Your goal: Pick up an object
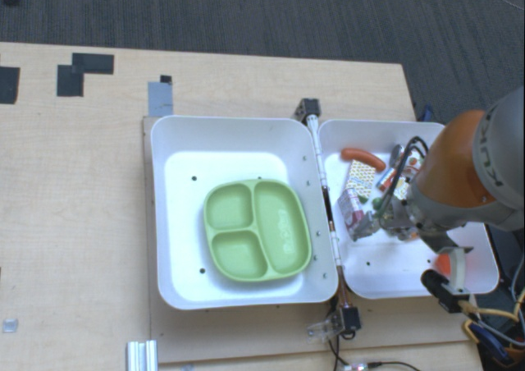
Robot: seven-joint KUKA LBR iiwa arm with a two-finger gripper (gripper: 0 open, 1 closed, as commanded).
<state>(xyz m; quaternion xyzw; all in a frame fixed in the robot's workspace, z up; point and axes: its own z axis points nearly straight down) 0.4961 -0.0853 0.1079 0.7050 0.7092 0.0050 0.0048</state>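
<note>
Camera view, catalogue of contents.

1. Bench (74, 197): pale wood, bearing two shallow white bins side by side; a few dark patches mark its far left corner.

2. Left bin (176, 197): holds one green plate (258, 230), rounded, divided into three compartments (two small on the left, one long on the right). It lies flat, towards the near right part of the bin floor.

3. Right bin (394, 271): holds the loose items.
 a. Orange-red piece (362, 157), sausage-shaped, lying near the far rim.
 b. Patterned packet (356, 189), pale with small coloured marks and a darker near end, just on the near side of the orange-red piece and close to the bin's left wall.
 c. Small tangle of dark and coloured bits (408, 158) at the arm's edge, too hidden to name.

4. Arm (472, 172): grey with an orange band, reaching in from the right across the right bin.

5. Pincer (371, 223): low over the right bin, at the near end of the patterned packet, seemingly touching or just beside it. Whether it is released or clenched cannot be told, nor whether it grasps anything.
</note>
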